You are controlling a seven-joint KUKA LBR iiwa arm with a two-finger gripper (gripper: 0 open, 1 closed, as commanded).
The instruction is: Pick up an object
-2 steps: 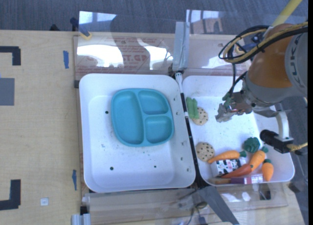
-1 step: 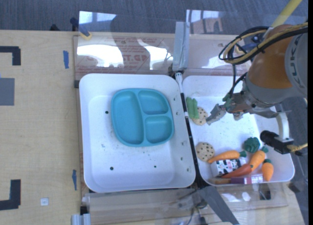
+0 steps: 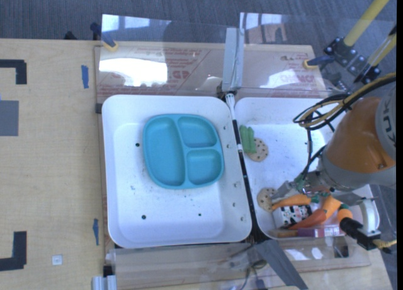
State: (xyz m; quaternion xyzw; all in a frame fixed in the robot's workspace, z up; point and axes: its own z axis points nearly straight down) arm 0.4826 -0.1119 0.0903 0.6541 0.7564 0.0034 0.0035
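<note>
- No writing you can read on anything.
- Carrot (image 3: 310, 218) lies long axis left-right in right bin (image 3: 277, 115).
- Tool (image 3: 301, 189) above it; your view hides its state.

A heap of small toys, orange carrot-like pieces (image 3: 301, 201) and a cookie (image 3: 265, 198), lies directly under and beside the gripper (image 3: 308, 189); a green piece (image 3: 246, 139) and second cookie (image 3: 257, 150) lie farther off.

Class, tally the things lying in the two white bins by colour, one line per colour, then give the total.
Blue divided plate: 1
Green piece: 1
Tan round cookies: 2
Orange pieces: at least 2; that pile is cluttered
Total: at least 6
</note>
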